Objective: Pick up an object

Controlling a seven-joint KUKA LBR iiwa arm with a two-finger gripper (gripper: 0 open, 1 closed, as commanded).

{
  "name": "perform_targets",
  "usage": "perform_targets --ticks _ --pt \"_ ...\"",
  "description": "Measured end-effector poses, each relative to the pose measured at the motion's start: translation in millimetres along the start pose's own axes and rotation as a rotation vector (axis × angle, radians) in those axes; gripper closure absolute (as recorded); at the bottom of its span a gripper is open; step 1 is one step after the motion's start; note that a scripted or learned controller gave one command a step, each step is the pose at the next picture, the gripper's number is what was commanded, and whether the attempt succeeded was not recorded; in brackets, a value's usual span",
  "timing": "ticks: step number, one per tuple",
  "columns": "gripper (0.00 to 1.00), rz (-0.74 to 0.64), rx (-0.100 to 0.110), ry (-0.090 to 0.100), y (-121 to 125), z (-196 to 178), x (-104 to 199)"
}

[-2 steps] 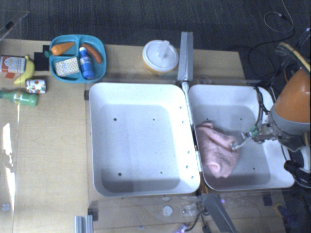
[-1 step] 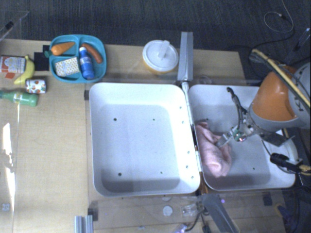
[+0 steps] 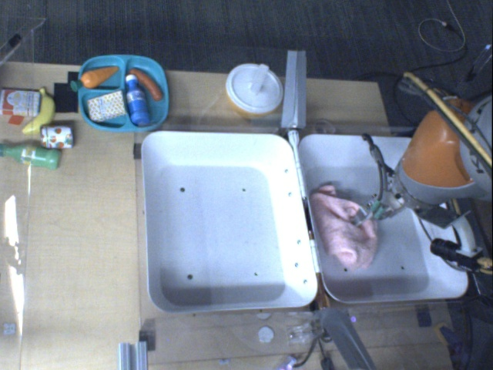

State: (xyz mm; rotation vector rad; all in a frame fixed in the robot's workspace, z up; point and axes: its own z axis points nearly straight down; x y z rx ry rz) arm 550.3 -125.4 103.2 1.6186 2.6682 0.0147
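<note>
A pink crumpled cloth-like object (image 3: 341, 227) lies in the right bin (image 3: 408, 277), against its left wall. My gripper (image 3: 367, 214) comes in from the right and its tips rest at the cloth's upper right edge, touching or pressing into it. The arm's orange band (image 3: 435, 156) sits above the bin's right side. The left bin (image 3: 219, 220) holds nothing visible.
Behind the bins stand a blue divided tray (image 3: 123, 92) with toy food and a white lidded cup (image 3: 255, 89). At the far left lie a banana (image 3: 40, 112), a small can (image 3: 56, 136) and a green bottle (image 3: 31, 156). Cables hang right of the right bin.
</note>
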Motion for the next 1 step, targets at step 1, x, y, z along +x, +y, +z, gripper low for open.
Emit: perform_targets --ticks 1 --pt "1.00 -0.014 0.012 0.009 94.3 -82.1 -6.4"
